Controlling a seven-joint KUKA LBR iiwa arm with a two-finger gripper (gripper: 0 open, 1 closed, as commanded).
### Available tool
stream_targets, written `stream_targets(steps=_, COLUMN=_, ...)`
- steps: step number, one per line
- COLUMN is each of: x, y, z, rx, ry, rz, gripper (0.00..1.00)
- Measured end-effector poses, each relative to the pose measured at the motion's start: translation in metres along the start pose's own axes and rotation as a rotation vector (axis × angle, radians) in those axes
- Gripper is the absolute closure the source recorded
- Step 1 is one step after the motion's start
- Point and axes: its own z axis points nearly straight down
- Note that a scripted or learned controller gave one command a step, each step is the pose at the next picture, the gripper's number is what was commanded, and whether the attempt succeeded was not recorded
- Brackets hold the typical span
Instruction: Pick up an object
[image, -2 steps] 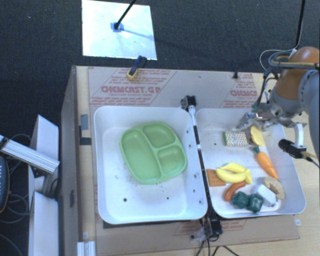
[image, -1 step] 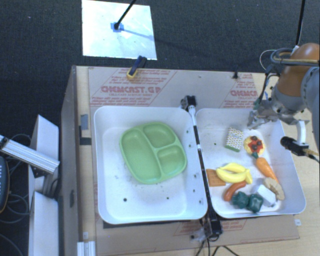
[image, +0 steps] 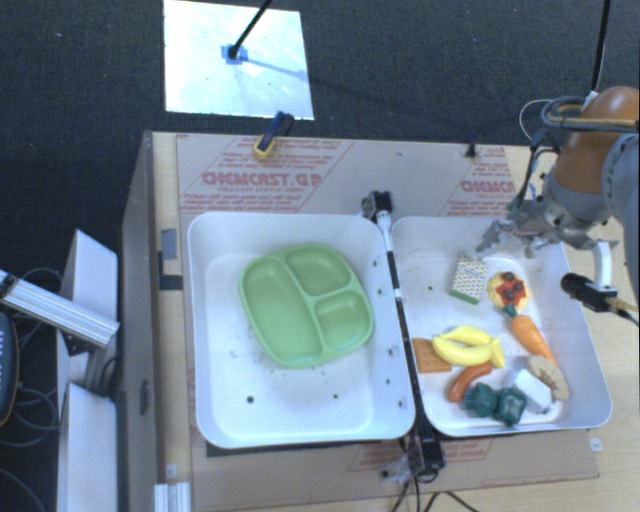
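My bench is a brown board printed with red lettering (image: 262, 180), and on it sit two shallow white bins side by side, parted by a dark seam with a black clip (image: 378, 205) at its far end. I take the green divided plate (image: 306, 304) as my landmark: it lies tilted in the middle of the left bin (image: 225, 400), three compartments showing, with scuffed white floor around it.

Everything I might pick up lies to the right of that plate, across the seam, in the right bin (image: 590, 400). Nearest the plate is an orange cracker-like slab (image: 428, 356), touched by a yellow banana bunch (image: 468, 346). Beyond those, still rightward, a speckled green-and-white block (image: 467, 279) stands beside a small round yellow piece with red and dark topping (image: 508, 290), and a carrot (image: 530, 336) slants below it. Toward the near right of the plate lie a sausage (image: 468, 381), a dark green lump (image: 494, 402), a white block (image: 530, 388) and a tan biscuit-like piece (image: 549, 376) (crowded close, several touching).

My claw (image: 505, 236) hangs far to the right of the plate, above the far corner of the right bin, with nothing between its fingers; their tips look spread apart, one pointing toward the speckled block.

Beyond the plate, past the board's far edge, a yellow-and-black clamp (image: 271, 135) grips the bench, and a pale sheet (image: 238, 60) lies on dark carpet (image: 70, 100). To the plate's left stand white and grey frame pieces (image: 60, 310).
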Motion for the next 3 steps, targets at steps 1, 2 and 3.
stream_targets(steps=1, x=0.017, y=0.004, z=0.016, rx=0.001, ry=-0.002, rz=0.003, gripper=0.0)
stream_targets(steps=2, x=0.006, y=0.006, z=0.016, rx=-0.002, ry=0.003, rz=0.004, gripper=0.0)
stream_targets(steps=3, x=0.033, y=-0.022, z=0.015, rx=-0.006, ry=-0.002, rz=0.005, gripper=0.0)
